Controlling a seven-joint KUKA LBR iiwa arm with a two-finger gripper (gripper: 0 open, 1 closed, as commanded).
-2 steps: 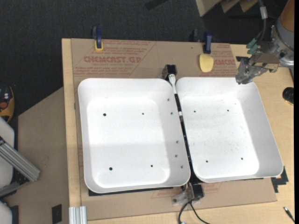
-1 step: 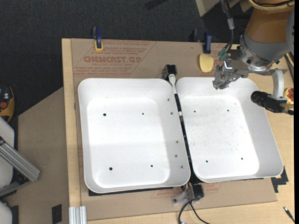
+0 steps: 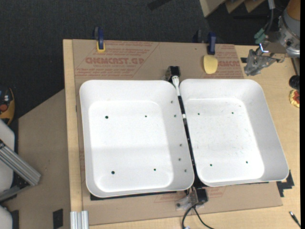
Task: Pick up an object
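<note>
Two white bins lie side by side on the brown board: the left bin (image 3: pixel 84 109) and the right bin (image 3: pixel 272 124). Their floors show only small dark dots. A small pale yellow object (image 3: pixel 210 64) rests on the board just beyond the right bin's far edge, outside both bins. My gripper (image 3: pixel 256 63) hangs at the upper right, over the board past the right bin's far right corner. It is about a hand's width right of the yellow object and touches nothing that I can see.
Blue clamps (image 3: pixel 99 37) (image 3: pixel 211 43) hold the board's far edge. A black bracket (image 3: pixel 173 73) and a cable run between the bins, and a connector (image 3: pixel 196 197) sits at the near edge. Small items (image 3: pixel 295 97) lie at the far right. Metal framing (image 3: pixel 19 166) stands on the left.
</note>
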